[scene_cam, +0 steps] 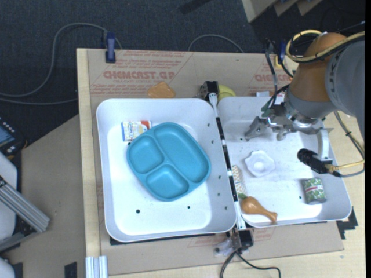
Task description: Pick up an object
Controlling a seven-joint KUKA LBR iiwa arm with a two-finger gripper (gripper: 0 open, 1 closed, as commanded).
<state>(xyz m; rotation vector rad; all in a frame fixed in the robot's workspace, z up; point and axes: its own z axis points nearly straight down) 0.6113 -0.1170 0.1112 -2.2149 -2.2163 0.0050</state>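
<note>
My gripper (265, 133) hangs over the back part of the right bin (333, 210), its fingers spread open with nothing between them. Just in front of it, on the bin floor, lies a small white cup-like piece (258, 164). A green can (313, 190) rests near the bin's right side. A tan drumstick-shaped toy (258, 208) lies at the front left of that bin, and a small striped packet (236, 177) lies along its left wall. In the left bin (116, 213) sit a blue divided plate (168, 161) and a small white and red packet (135, 129).
Behind the bins, on the cardboard bench top, lie an orange piece (161, 90) and a yellow object (225, 92) beside a black clip (210, 89). A blue clamp (109, 46) grips the board's back edge. The arm's orange band (312, 74) rises at the right.
</note>
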